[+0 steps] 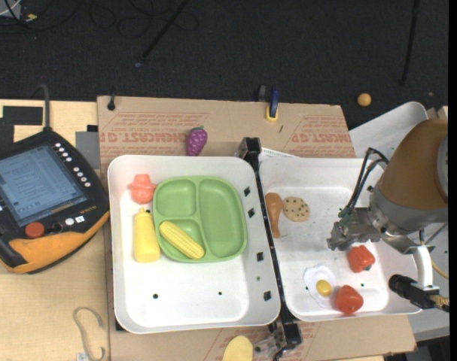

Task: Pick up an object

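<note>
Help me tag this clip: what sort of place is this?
Probably a robotics lab bench: a teach pendant lies beside two white bins of toy food, cables trail across the dark floor, and the arm reaches in.

Glossy green plastic tray, smooth white bins, matt cardboard

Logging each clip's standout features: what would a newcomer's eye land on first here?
The bright green divided plastic plate in the left white bin, with a yellow toy corn cob lying in its front compartment. In the right white bin, the grey arm's gripper hangs beside a red toy tomato.
</note>
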You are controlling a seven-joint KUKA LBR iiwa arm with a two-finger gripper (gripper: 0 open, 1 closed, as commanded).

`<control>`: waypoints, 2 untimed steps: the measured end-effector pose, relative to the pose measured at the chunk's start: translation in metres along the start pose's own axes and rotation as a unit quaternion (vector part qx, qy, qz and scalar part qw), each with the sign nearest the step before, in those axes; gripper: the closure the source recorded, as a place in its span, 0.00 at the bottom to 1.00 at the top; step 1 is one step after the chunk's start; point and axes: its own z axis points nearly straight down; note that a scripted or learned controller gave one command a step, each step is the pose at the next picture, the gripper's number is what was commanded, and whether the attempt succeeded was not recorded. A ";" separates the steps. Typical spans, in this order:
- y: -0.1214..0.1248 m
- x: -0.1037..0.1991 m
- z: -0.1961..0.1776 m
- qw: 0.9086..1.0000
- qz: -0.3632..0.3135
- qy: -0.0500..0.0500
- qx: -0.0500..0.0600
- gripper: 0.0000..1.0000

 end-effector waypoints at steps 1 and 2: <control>0.000 0.000 -0.063 1.000 0.000 0.000 0.000 1.00; 0.000 -0.001 -0.067 1.000 0.000 0.000 0.002 1.00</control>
